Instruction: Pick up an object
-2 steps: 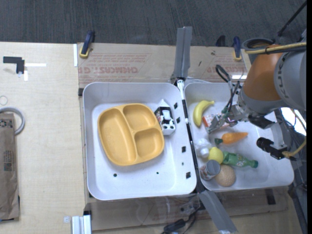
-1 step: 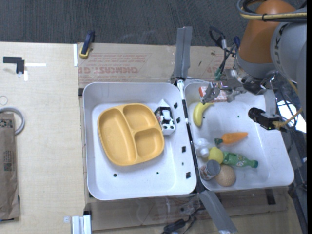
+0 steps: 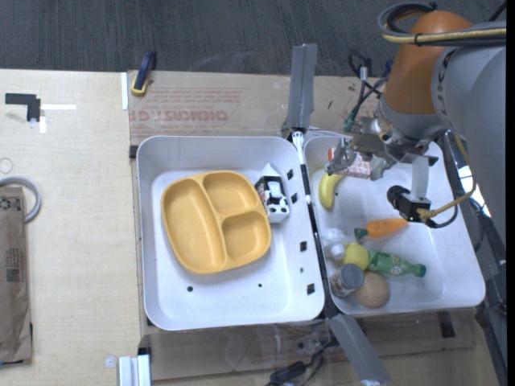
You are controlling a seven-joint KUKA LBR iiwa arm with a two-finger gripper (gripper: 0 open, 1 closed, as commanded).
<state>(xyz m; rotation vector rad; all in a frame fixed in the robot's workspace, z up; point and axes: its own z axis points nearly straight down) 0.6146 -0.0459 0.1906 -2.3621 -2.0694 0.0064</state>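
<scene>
My gripper (image 3: pixel 341 161) hangs over the far left corner of the right bin (image 3: pixel 463 292), under the orange-banded wrist. A yellow banana (image 3: pixel 327 190) is right below it, its upper end touching or very close to the gripper tip; I cannot tell whether it is gripped. A pink and white box (image 3: pixel 372 167) sits just right of the gripper. Further forward in this bin lie an orange carrot (image 3: pixel 383 228), a lemon (image 3: pixel 356 256), a green bottle (image 3: pixel 399 264), a grey can (image 3: pixel 350 278) and a brown round object (image 3: pixel 372 291).
The left bin (image 3: pixel 153 280) holds a yellow divided plate (image 3: pixel 216 219) and a small black and white toy (image 3: pixel 274 197) at its right side. A grey divider post (image 3: pixel 302 87) stands between the bins at the back. Cables (image 3: pixel 426 207) dangle from the arm over the right bin.
</scene>
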